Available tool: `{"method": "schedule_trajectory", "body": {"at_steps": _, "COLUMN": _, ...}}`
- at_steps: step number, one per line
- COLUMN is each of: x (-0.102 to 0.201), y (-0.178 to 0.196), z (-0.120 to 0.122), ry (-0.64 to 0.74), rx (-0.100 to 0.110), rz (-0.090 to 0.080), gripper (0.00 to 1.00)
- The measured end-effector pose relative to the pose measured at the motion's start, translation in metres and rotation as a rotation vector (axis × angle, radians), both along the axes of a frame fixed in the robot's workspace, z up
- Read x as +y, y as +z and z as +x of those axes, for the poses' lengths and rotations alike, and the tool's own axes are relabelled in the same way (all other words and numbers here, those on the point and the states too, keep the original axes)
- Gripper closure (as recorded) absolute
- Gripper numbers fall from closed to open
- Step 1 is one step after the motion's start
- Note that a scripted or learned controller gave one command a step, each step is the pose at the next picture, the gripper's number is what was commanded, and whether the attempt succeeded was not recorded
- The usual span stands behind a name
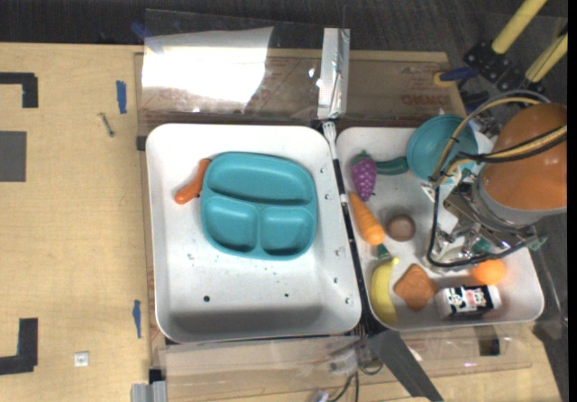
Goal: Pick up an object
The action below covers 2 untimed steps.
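The left bin (pixel 171 238) holds a teal tray (pixel 259 202) with a carrot (pixel 190 184) at its 9 o'clock. In the right bin (pixel 532 296), the gripper (pixel 458 242) hangs low over the clutter; its grip I cannot tell. Nothing looks lifted: orange ball (pixel 488 271) at its 4 o'clock, bottle (pixel 468 299) at 6, grapes (pixel 363 177) at 10.

Your pincer (pixel 462 242) hangs low in the right bin (pixel 527 306), with a small orange ball (pixel 488 271) just beside it and a white bottle (pixel 469 299) below. Left of it you see a brown ball (pixel 400 228), a carrot (pixel 366 220) and purple grapes (pixel 363 177).
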State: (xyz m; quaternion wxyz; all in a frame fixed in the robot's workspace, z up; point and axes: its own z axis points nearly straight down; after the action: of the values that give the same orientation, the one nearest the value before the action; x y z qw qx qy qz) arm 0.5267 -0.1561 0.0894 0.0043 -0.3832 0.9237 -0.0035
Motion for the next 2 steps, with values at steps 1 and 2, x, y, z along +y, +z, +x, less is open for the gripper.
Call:
{"method": "schedule_trajectory", "body": {"at_steps": 1, "x": 0.089, "y": 0.132, "z": 0.024, "ry": 0.041, "rx": -0.008, "rz": 0.004, "gripper": 1.00}}
{"method": "schedule_trajectory", "body": {"at_steps": 2, "x": 0.026, "y": 0.077, "z": 0.060, "ry": 0.507, "rx": 0.005, "rz": 0.002, "gripper": 1.00}}
